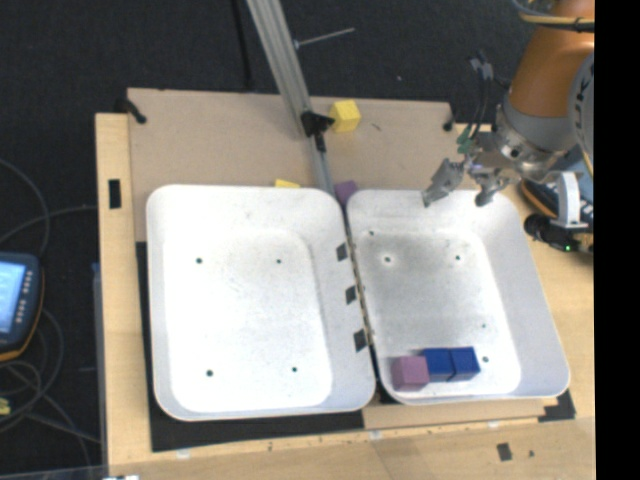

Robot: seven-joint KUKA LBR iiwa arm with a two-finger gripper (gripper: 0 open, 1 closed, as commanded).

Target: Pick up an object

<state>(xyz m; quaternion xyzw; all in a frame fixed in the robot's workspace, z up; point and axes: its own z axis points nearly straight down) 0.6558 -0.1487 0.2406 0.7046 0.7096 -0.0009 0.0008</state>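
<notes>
A purple block (409, 371) and a blue block (449, 362) lie side by side, touching, at the near edge of the right bin (520, 298). My gripper (462, 190) hangs over the far rim of that bin, well away from both blocks. Its two fingers are spread apart and open, with nothing between them.
The left bin (165, 268) sits beside the right one. A slanted metal rail (285, 58) runs down to the gap between the bins. A yellow block (346, 116) lies on the bench behind them, a small purple block (346, 190) at the rail's foot, and a yellow piece (287, 183) by the left bin's far rim.
</notes>
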